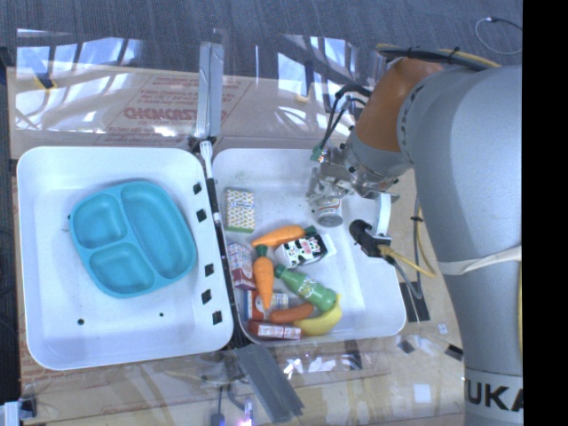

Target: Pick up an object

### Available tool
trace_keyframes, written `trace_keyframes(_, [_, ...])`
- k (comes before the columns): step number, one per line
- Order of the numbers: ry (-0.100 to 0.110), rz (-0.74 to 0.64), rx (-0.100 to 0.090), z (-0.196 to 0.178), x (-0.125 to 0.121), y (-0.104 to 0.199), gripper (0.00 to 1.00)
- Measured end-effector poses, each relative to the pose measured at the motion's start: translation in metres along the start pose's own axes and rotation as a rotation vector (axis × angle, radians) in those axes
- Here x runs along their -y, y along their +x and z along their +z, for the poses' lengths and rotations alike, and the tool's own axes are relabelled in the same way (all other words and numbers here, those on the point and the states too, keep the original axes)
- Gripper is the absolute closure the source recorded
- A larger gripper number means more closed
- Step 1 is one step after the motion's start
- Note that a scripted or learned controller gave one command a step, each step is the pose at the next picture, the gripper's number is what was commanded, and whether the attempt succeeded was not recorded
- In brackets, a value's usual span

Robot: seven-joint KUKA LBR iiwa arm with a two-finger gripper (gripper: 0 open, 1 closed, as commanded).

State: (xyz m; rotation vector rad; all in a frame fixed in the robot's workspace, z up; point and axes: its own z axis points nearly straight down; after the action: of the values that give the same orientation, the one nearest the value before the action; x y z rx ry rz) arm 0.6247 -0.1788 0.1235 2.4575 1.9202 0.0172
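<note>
My gripper (pixel 326 201) hangs over the back right part of the right bin (pixel 382 304), pointing down. Just below it sits a small greyish round shape (pixel 329 215); I cannot make out whether that is an object or part of the tool. In front of it the bin holds a pile: a black-and-white carton (pixel 303 249), two orange carrots (pixel 278 235) (pixel 264 279), a green bottle (pixel 307 287), a yellow banana (pixel 320 323) and a pale green box (pixel 240 209).
The left bin (pixel 44 327) carries a blue divided plate (pixel 132 238). Red packets (pixel 240 265) and a reddish sausage (pixel 292 312) lie along the right bin's left and front walls. The grey arm (pixel 461 167) fills the right side.
</note>
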Motion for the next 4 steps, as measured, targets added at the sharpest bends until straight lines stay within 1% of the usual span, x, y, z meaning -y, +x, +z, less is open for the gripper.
trace_keyframes(1, [0.0,-0.003,-0.003,-0.001,0.0,0.002,0.0])
trace_keyframes(2, [0.033,-0.073,-0.007,0.032,0.058,0.013,0.0])
trace_keyframes(3, [0.034,-0.08,-0.007,0.023,0.057,0.014,1.0])
trace_keyframes(4, [0.028,-0.006,-0.006,-0.11,0.055,0.075,1.0])
